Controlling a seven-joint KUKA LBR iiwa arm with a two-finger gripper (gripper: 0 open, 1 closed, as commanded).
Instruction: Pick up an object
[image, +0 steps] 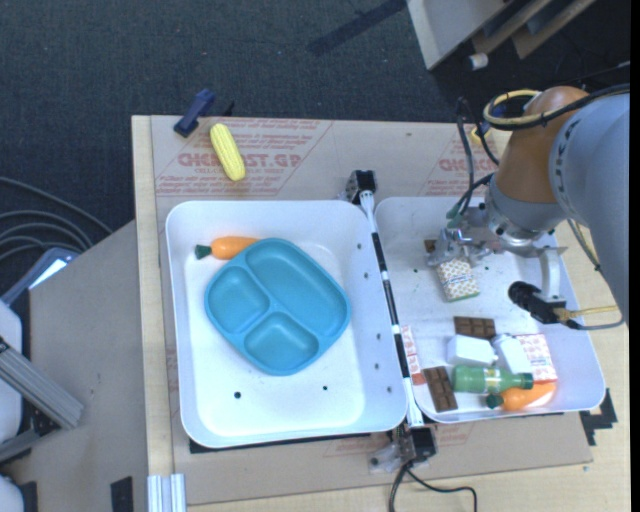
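My gripper (452, 246) reaches in from the right and hangs over the upper middle of the right bin (590, 350). Just below it lies a small pale box with a dotted pattern (458, 280), tilted, close to the gripper's tip; I cannot tell whether they touch. A small brown piece (430, 245) lies beside the gripper on its left. Lower in the same bin are a brown chocolate bar (474, 326), a white block (470, 350), a red and white carton (526, 352), a green bottle (486, 379), an orange fruit (526, 397) and another brown bar (438, 388).
The left bin (190, 380) holds a blue divided plate (277, 304) and a carrot (228, 247) at its upper left. Outside the bins, on the board behind, lie a yellow corn cob (227, 152) and a blue object (193, 113).
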